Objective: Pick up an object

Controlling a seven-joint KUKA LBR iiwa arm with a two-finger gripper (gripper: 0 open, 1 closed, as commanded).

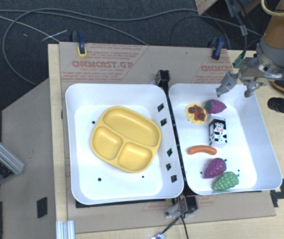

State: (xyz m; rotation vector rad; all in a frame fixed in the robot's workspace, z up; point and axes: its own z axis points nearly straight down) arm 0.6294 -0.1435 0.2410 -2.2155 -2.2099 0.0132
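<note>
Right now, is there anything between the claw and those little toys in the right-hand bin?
Nothing visible. The claw hangs open over the right bin's far edge, and the nearest toy, the purple grapes, lies just beside it with bare white floor between them.

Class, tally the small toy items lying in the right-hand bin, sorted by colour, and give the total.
Purple: 2, grape bunches
Green: 1, grape bunch
Orange: 1, sausage
Yellow and red: 1, pizza-like piece
Black and white: 1, cow-patterned toy
Total: 6
</note>
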